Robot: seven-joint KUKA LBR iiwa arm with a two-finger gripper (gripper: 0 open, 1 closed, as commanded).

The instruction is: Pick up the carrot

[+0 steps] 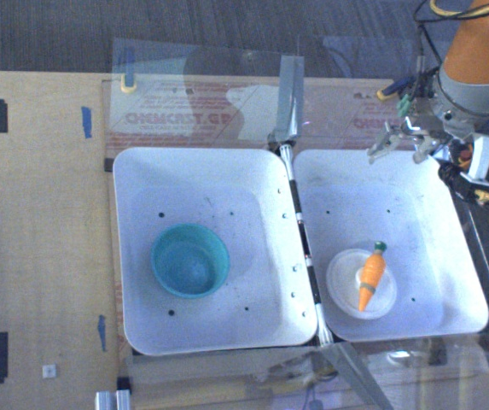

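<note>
An orange carrot (370, 280) with a green top lies on a small white plate (342, 290) in the front part of the right bin (449, 229). My gripper (400, 148) hangs above the back edge of that bin, well behind the carrot and a little to its right. Its two fingers are spread apart with nothing between them.
A teal bowl (189, 260) stands in the left bin (142, 186). A metal divider bar (288, 109) rises between the bins at the back. Cables (474, 190) hang beside the arm at the right edge. A cardboard sheet (184, 114) lies behind the bins.
</note>
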